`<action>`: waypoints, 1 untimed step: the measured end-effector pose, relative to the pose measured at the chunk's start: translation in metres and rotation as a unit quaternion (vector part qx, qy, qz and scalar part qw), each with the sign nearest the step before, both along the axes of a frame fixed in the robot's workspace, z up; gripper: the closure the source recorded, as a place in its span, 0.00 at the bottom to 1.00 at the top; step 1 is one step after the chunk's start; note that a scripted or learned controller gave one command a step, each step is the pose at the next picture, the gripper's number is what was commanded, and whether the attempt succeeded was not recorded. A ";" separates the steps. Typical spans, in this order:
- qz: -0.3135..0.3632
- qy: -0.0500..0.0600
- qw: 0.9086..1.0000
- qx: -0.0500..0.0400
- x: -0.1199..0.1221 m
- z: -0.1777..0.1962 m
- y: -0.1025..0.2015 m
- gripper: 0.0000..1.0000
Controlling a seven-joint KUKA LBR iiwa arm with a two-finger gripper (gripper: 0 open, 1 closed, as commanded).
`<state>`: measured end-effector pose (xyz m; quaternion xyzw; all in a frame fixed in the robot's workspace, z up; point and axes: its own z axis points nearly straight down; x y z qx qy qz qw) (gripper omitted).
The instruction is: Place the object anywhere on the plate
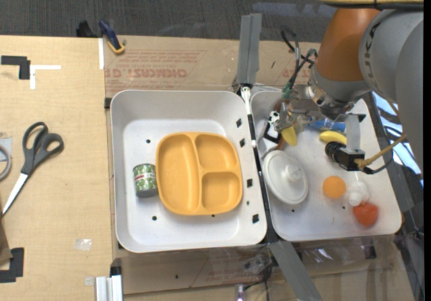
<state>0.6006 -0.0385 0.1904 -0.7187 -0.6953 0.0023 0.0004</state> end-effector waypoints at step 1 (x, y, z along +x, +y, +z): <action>0.080 0.000 0.997 0.001 -0.042 0.018 0.046 1.00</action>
